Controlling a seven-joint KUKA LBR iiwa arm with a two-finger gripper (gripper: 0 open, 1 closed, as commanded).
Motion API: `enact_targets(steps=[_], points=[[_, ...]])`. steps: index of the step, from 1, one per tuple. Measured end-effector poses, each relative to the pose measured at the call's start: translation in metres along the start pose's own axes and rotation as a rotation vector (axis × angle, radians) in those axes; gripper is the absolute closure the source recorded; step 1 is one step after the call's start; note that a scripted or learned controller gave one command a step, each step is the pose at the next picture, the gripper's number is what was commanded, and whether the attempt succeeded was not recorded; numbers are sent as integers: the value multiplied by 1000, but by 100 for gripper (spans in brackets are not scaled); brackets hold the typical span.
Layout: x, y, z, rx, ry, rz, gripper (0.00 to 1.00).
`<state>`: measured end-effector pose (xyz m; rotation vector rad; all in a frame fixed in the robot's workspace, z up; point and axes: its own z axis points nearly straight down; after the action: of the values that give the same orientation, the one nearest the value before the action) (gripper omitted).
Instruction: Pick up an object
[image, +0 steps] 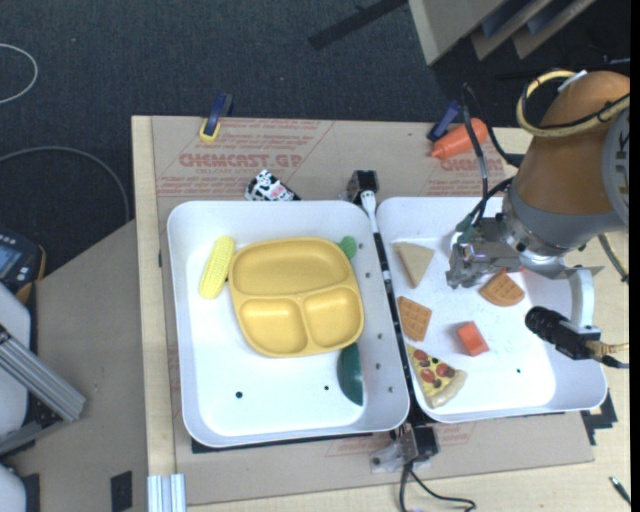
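Step in hand: approach, no grasp yet as far as I can judge. The pincer (470, 262) hangs low over the right bin (535, 395), in its far half, between the cheese wedge (414, 262) and the round brown cookie (502, 290). Nothing visible between its tips. Whether they stand wide or narrow I cannot tell; the wrist and cabling mask them from this angle.

Candidates in the right bin:
- cheese wedge, near the bin's far-left corner, just beside the pincer on its left
- round brown cookie, just beside the pincer on its right, partly under the wrist
- waffle square (413, 318), by the left wall, mid-bin
- red cube (472, 338), about mid-bin, well apart from its neighbours
- pizza slice (436, 375), near the bin's near-left corner

Left bin (200, 400) carries a yellow divided plate (296, 295) in the middle, a corn cob (216, 266) touching the plate's left edge, a green piece (351, 374) at its near-right edge. All well apart from the arm.

Likely target: wedge or cookie, since the pincer sits between the two. Can't say which.

Next move needs: shift sideways to centre over one item, then descend so the tips straddle it, then close. The cookie is flat and low, so tips must reach nearly to the bin floor. The wedge sits near the wall, so there's little clearance on that side. The red cube looks the easier grab: blocky, isolated.
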<state>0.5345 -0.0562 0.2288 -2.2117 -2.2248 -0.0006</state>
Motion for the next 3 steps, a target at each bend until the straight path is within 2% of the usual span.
enact_targets(steps=[1, 2, 3], points=[[53, -27, 12, 2, 0, 0, 100], [76, -38, -6, -4, -2, 2, 100], [76, -37, 15, 3, -3, 6, 100]])
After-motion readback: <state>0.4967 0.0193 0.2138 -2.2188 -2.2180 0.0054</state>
